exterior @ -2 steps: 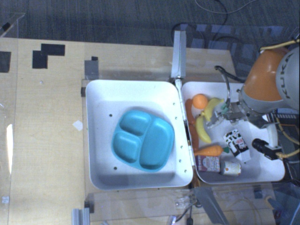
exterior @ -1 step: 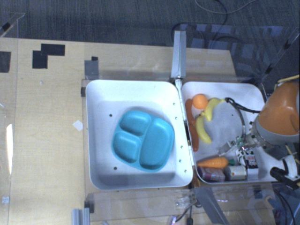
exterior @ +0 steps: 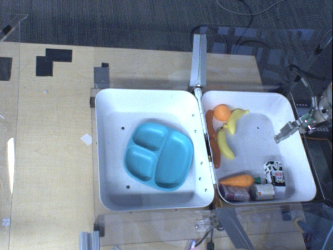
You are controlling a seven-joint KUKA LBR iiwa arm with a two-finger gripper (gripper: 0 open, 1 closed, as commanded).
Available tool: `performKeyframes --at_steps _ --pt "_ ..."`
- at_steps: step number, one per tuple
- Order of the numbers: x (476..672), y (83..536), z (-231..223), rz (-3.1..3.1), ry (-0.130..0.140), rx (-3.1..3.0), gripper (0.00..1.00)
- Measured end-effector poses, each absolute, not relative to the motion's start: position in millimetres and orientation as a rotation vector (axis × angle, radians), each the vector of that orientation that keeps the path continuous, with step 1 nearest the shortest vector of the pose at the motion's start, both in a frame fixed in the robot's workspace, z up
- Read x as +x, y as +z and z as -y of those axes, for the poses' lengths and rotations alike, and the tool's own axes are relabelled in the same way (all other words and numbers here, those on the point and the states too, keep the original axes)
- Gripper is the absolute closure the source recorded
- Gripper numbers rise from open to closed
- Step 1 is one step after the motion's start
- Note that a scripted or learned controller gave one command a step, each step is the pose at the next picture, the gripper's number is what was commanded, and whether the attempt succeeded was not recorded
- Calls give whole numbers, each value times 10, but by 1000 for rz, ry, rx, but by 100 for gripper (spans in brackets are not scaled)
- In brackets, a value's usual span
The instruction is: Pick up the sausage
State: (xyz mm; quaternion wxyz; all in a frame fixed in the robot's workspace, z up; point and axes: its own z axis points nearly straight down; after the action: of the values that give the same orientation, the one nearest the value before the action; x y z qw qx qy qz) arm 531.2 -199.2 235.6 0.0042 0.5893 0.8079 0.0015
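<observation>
Claw hangs over right rim of right bin; fingers too small to judge, open or shut cannot tell; nothing visibly held. Sausage lies well left of claw, along bin's left wall, touching banana, orange ball beside its top. Carrot below-left of claw. Judgement: pick not started; reach, grasp, lift all remain.

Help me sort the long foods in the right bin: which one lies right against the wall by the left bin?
The long reddish-brown sausage lies along that wall; the yellow banana lies beside it, further from the wall.
</observation>
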Motion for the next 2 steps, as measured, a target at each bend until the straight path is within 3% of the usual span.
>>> performKeyframes --at_steps 1,2 --pt "5051 1223 2055 -2271 2 2167 0" --pt "5403 1772 2051 -1773 4 2589 0"
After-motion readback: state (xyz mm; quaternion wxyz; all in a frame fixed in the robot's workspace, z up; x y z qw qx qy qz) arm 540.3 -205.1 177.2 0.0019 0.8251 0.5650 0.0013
